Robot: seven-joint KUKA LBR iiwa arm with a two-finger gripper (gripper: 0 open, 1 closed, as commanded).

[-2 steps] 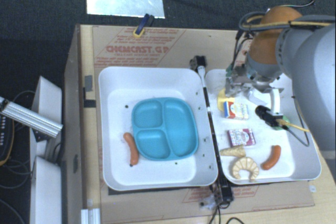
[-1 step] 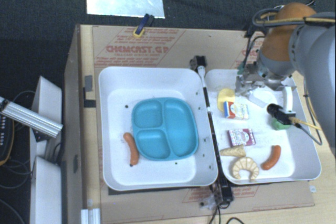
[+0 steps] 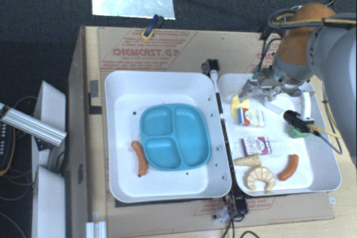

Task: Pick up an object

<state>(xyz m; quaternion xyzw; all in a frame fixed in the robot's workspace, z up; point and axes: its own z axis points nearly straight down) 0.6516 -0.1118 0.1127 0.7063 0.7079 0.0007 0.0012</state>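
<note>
Lying just below the hand — yellow wedge.

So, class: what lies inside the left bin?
A blue tray with three compartments sits in the left bin, and a sausage lies on the bin floor at the tray's left. Whatever is under the tray is covered.

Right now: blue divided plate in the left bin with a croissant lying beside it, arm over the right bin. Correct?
Not quite. In the camera view, a sausage lies beside the blue divided plate in the left bin, not a croissant. The croissant sits in the right bin. The arm is over the right bin, as you said.
</note>
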